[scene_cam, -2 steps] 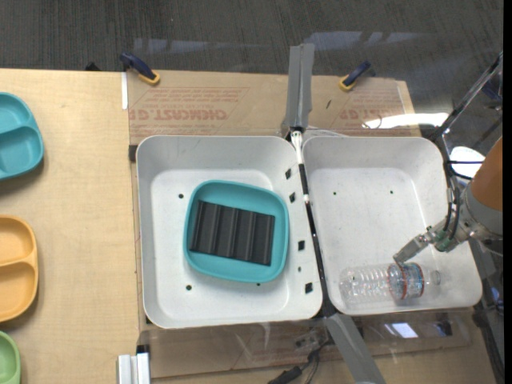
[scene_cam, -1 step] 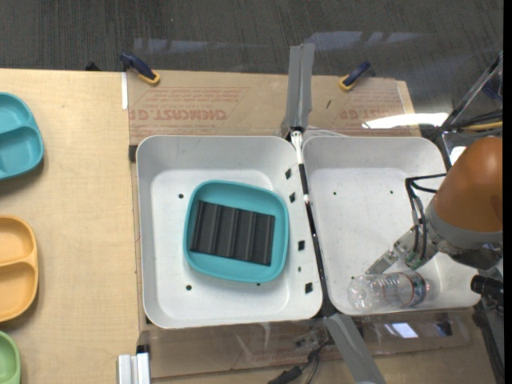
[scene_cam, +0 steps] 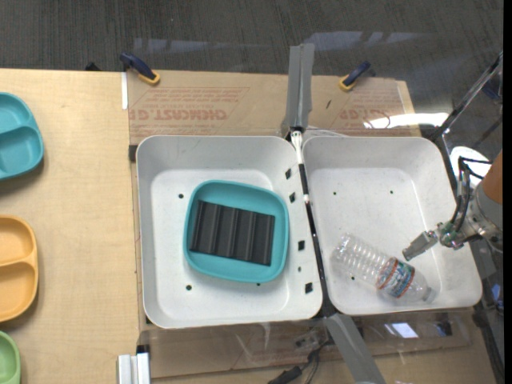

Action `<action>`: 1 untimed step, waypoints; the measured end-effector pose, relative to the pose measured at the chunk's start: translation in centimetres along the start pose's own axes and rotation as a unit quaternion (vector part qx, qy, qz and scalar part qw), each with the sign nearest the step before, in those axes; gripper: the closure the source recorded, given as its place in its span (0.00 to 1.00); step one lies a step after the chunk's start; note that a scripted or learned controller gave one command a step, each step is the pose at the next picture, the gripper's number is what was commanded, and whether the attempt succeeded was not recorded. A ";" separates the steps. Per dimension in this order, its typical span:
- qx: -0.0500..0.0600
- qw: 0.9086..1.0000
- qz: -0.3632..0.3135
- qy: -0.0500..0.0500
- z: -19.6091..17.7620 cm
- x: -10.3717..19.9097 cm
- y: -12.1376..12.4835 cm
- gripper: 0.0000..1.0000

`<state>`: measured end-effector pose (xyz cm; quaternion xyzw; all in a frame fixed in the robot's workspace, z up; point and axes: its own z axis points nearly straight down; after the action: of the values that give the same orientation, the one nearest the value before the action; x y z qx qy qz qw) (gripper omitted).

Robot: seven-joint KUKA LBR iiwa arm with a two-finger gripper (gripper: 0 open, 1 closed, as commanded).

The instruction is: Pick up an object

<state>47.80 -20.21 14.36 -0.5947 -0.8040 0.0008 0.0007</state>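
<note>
A clear crushed plastic bottle (scene_cam: 376, 268) lies on its side in the front part of the right bin (scene_cam: 376, 146), its labelled end pointing to the front right. My gripper (scene_cam: 420, 246) reaches in from the right rim of that bin, low over the floor. It is just to the right of the bottle and a little above it, and nothing shows in its grasp. In the left bin (scene_cam: 160, 214) sits a teal tray (scene_cam: 237, 230) with a black ribbed insert.
On the wooden bench to the left lie a teal plate (scene_cam: 16, 146), an orange plate (scene_cam: 14, 266) and a green one (scene_cam: 6, 358). Two clamps (scene_cam: 140, 68) (scene_cam: 354, 74) hold cardboard behind the bins. Cables hang at the far right.
</note>
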 end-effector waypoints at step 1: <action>0.000 0.998 -0.060 0.001 5.4 7.6 2.3 0.00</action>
<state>47.76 -12.29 8.94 -0.5458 -0.8379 0.0006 0.0017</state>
